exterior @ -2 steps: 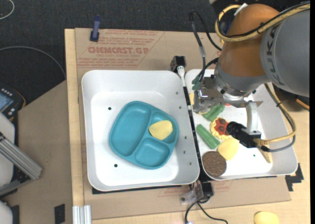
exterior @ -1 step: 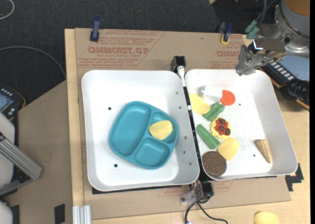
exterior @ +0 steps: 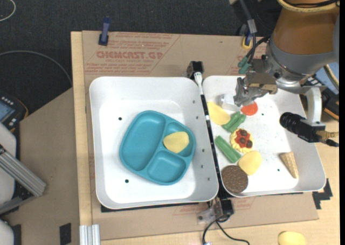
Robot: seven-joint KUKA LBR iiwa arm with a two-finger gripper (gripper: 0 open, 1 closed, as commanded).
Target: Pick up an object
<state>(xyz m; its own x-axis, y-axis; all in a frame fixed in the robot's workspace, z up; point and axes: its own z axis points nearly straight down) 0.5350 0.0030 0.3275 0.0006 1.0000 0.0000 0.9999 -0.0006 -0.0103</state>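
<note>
Over the right bin [exterior: 318, 176], the gripper [exterior: 243, 98] hangs low beside a red piece [exterior: 249, 109]; grip state unclear. Nearby: green pieces [exterior: 234, 121], pizza toy [exterior: 242, 139], cookie [exterior: 235, 179], cone [exterior: 289, 163]. Left bin [exterior: 102, 131]: blue divided plate [exterior: 145, 144] bearing a yellow piece [exterior: 176, 141].

Two bins sit side by side on a board [exterior: 135, 55]. The left bin [exterior: 108, 98] holds a divided plate [exterior: 145, 147] with a chip [exterior: 176, 141] in its right compartment. The right bin [exterior: 307, 179] holds scattered toy food, a cookie [exterior: 235, 179] nearest its front-left corner.
</note>
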